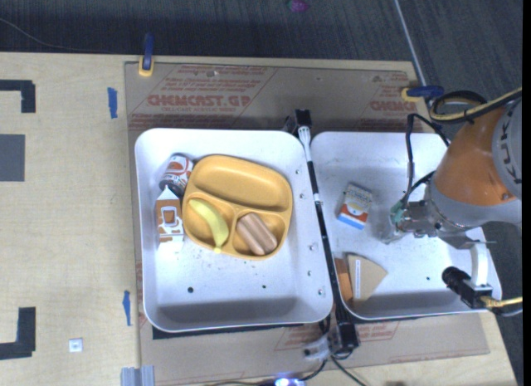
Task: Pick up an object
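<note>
Camera view: two white bins (158, 293) on brown board (207, 94), dark carpet (249, 2).

On my feed both bins (158, 293) are white, the left one holding a mustard-yellow divided tray (241, 181) with a paler yellow banana (209, 220) and a pinkish-brown sausage (255, 235) in it, plus an orange-and-white carton (168, 220) and a can (174, 175) in red, white and dark at its left side. In the right bin I see a small box (356, 205) in white, orange and blue, and a tan wedge (367, 274) nearer me. The arm (473, 173) reads grey with an orange band, over pale brown board (249, 94) printed in red lettering, with blue clamps (425, 91) at the far edge.
</note>
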Motion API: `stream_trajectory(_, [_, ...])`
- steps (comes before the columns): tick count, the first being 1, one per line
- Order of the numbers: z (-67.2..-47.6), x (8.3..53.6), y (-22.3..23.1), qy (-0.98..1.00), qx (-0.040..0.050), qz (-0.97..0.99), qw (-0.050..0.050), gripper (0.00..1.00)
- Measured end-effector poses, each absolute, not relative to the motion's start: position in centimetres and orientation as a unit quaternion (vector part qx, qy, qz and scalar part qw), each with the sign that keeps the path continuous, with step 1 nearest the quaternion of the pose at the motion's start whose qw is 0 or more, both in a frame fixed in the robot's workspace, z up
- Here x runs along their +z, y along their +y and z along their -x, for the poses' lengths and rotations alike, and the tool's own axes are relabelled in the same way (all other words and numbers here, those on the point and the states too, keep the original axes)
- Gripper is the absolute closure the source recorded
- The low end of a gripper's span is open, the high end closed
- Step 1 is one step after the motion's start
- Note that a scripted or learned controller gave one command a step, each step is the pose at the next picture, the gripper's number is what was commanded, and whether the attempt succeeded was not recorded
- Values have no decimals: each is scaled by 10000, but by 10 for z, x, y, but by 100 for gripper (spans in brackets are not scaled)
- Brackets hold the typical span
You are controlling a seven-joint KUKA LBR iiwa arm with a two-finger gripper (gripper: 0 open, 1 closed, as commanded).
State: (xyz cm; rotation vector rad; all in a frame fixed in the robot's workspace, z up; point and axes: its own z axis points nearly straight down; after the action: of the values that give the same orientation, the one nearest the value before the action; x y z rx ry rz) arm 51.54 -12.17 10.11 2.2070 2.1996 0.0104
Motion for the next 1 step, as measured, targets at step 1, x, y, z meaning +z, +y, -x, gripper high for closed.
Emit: stream_trajectory(1, [-496, 186, -24, 7075, 6, -7067, 0, 100])
